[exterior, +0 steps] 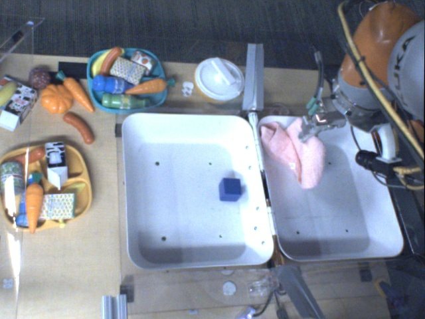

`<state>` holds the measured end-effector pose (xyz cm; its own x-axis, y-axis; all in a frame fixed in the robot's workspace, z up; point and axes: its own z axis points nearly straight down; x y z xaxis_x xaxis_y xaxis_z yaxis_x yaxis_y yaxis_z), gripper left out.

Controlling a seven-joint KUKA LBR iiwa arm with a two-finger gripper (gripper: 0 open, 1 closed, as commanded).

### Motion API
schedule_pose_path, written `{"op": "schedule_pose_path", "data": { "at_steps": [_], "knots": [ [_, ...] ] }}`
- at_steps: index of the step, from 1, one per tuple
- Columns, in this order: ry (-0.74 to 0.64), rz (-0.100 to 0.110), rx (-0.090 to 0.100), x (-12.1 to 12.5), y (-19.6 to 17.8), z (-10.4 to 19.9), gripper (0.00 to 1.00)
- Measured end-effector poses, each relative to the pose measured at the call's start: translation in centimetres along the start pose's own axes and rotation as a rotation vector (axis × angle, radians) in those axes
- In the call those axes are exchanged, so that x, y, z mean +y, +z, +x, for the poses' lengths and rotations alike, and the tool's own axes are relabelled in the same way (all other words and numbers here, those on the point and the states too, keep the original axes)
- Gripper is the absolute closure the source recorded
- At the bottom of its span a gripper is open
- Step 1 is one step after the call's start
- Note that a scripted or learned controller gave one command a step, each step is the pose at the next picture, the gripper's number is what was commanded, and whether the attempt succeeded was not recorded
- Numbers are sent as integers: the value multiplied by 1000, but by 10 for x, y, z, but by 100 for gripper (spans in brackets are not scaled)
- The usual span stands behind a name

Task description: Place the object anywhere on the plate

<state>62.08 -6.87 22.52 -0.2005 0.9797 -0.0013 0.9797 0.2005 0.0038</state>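
The gripper (311,126) sits at the pink cloth's (297,154) upper edge in the right bin (345,238). It seems pinched on the cloth, though the view is blurry. A blue cube (230,189) lies in the left bin (172,238)

Left bin (166,138): floor open all round, the sole obstacle a small blue cube (230,189) right of centre, apart from every wall. Right bin (345,238): near half open; pink cloth (297,153) heaped against the far-left corner, with the gripper (312,126) and arm (372,65) crowding the far side above it.

Letters "UK" on the arm's grey housing (406,42); nothing else legible.
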Motion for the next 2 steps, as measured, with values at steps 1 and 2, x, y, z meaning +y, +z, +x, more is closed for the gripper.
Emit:
{"op": "schedule_pose_path", "data": {
  "at_steps": [1,2],
  "knots": [
    [-405,1,1,8,9,56,100],
    [-806,-1,1,11,-4,111,100]
  ]
}}
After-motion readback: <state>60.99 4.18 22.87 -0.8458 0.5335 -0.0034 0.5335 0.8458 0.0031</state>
